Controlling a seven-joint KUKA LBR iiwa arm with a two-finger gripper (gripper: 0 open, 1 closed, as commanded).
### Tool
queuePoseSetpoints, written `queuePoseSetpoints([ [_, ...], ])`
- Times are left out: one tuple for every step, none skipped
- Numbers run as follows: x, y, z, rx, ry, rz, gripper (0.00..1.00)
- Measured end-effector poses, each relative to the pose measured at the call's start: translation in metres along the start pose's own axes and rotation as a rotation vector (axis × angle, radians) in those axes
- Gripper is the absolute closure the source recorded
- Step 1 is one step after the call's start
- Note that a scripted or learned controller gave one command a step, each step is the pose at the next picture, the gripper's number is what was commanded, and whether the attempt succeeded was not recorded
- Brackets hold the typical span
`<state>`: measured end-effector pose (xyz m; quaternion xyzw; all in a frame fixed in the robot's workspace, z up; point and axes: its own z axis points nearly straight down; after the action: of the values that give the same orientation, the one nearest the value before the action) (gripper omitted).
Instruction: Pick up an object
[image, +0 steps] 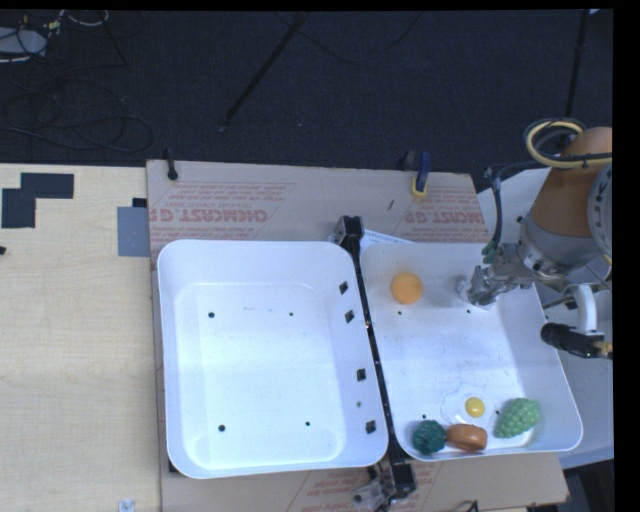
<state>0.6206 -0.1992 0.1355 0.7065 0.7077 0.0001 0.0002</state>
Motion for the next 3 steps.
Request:
queuePoseSetpoints([
  [0.0, -0.001, 0.0, 0.003, 0.0, 0.0, 0.0],
  [0.025, 0.018, 0.033, 0.009, -0.001, 0.007, 0.0],
  [0.118, 0.025, -0.03, -0.003, 0.003, -0.007, 0.0],
])
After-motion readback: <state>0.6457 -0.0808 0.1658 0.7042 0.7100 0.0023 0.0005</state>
